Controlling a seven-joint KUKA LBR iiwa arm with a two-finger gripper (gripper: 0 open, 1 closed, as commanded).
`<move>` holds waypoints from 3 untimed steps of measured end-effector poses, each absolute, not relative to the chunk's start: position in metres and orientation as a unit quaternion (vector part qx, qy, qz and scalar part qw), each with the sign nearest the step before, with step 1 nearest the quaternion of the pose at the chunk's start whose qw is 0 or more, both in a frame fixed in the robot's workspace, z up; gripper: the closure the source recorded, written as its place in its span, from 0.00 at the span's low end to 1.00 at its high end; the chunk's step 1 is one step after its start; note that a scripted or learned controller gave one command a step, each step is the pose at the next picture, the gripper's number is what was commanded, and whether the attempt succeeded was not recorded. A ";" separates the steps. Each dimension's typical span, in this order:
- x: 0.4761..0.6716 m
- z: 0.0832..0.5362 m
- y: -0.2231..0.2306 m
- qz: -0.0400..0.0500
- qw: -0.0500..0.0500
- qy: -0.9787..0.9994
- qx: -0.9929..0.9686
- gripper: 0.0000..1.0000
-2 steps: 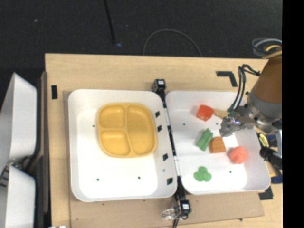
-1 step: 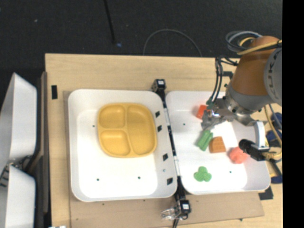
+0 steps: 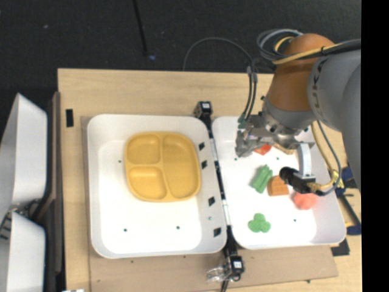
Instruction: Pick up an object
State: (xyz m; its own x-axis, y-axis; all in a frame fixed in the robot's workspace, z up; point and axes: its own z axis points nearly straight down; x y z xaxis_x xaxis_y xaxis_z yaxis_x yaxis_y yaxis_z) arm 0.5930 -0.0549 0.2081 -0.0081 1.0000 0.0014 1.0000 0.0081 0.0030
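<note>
My gripper (image 3: 248,142) hangs over the far left part of the right bin (image 3: 243,236), close to its far wall. A small red-orange piece (image 3: 263,150) shows just beside and below it; whether they touch is hidden. In the same bin lie a green ridged stick (image 3: 262,179), an orange block (image 3: 277,187), a pink-red lump (image 3: 305,201) and a green clover-shaped toy (image 3: 259,224). These all lie nearer the front than the gripper.
The left bin (image 3: 109,230) holds a yellow divided plate (image 3: 163,165). A black-clipped divider (image 3: 216,175) separates the two bins. The arm's grey body and orange band (image 3: 298,78) cover the right bin's far right corner.
</note>
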 end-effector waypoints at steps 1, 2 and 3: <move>0.614 0.207 -0.009 0.001 0.001 0.710 0.705 1.00; 0.638 0.210 0.041 0.002 0.000 0.710 0.704 1.00; 0.666 0.224 0.081 0.002 0.001 0.710 0.705 1.00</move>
